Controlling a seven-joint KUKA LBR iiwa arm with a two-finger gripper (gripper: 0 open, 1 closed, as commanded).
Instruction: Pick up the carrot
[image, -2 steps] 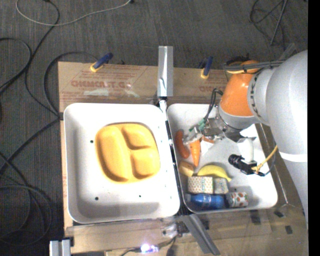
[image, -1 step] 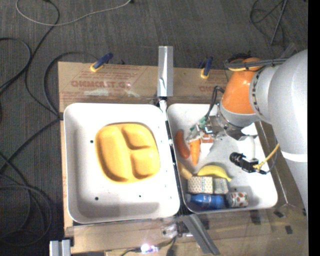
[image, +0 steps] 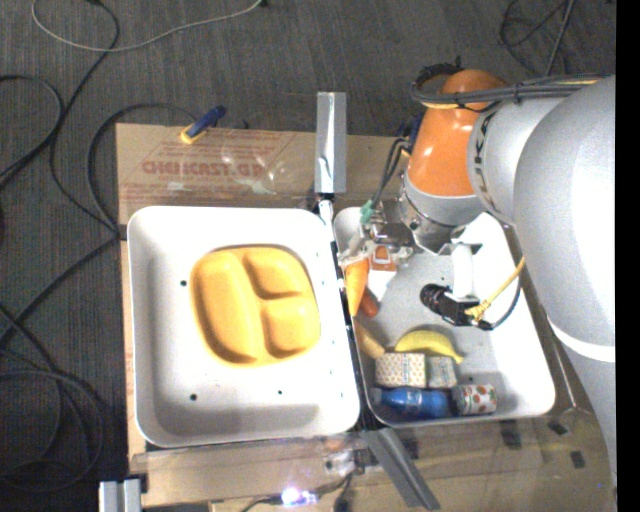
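We see the fingers (image: 383, 250) low in the upper left corner of the right bin (image: 520, 395), under the grey arm (image: 560, 190) with its orange band. We cannot tell how far apart they stand, nor whether anything sits between them, because the wrist and its fittings cover that spot. The carrot (image: 356, 285) lies just below and to the left of the fingers, along the bin's left wall, its thick end up near them and its tip pointing away. Farther below the fingers lie a banana (image: 430, 344), a patterned box (image: 412, 371), a blue bottle (image: 415, 402) and a small can (image: 477, 398). Well to the left of the fingers, the left bin (image: 160, 400) holds a yellow divided tray (image: 257, 304).
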